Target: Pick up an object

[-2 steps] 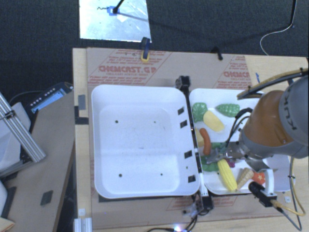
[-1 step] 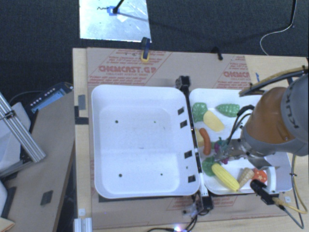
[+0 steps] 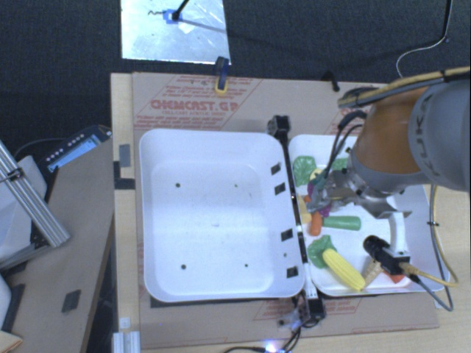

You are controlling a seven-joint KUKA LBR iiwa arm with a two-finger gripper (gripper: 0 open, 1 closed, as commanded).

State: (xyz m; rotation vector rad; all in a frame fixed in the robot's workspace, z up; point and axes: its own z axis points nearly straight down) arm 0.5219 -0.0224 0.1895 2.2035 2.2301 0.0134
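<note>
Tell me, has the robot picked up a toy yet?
Not yet, as far as I can see. Done: the arm has reached over the right bin, low over the toys. In hand: nothing visibly lifted; the corn and the green cucumber lie in that bin. Left: grab one toy and raise it. The left bin waits beside it.
</note>
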